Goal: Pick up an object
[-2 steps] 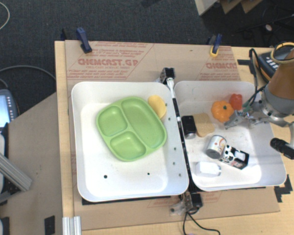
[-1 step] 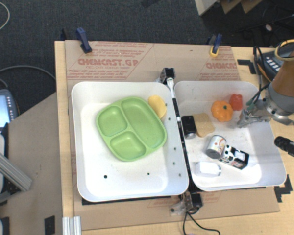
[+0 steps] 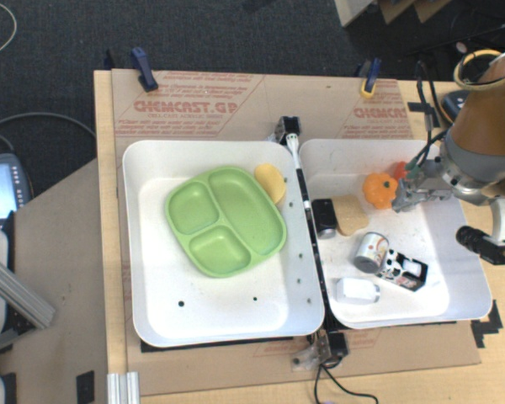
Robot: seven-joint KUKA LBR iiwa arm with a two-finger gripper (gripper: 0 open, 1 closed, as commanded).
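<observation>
My gripper [image 3: 403, 197] hangs low over the right bin [image 3: 467, 305], at its far right part. An orange round object [image 3: 377, 189] lies just to the gripper's left, touching it or nearly so. A tan flat piece [image 3: 351, 215] and a black block [image 3: 324, 217] lie to the left of that. Nearer the front sit a silver can [image 3: 369, 252] on its side, a black-and-white item [image 3: 404, 270] and a white piece [image 3: 357, 289].
The left bin [image 3: 151, 310] holds a green divided plate [image 3: 225, 220] with a yellow object [image 3: 271, 181] at its far right corner. A black rail [image 3: 305, 217] runs between the bins. Clamps [image 3: 143, 68] grip the board's far edge.
</observation>
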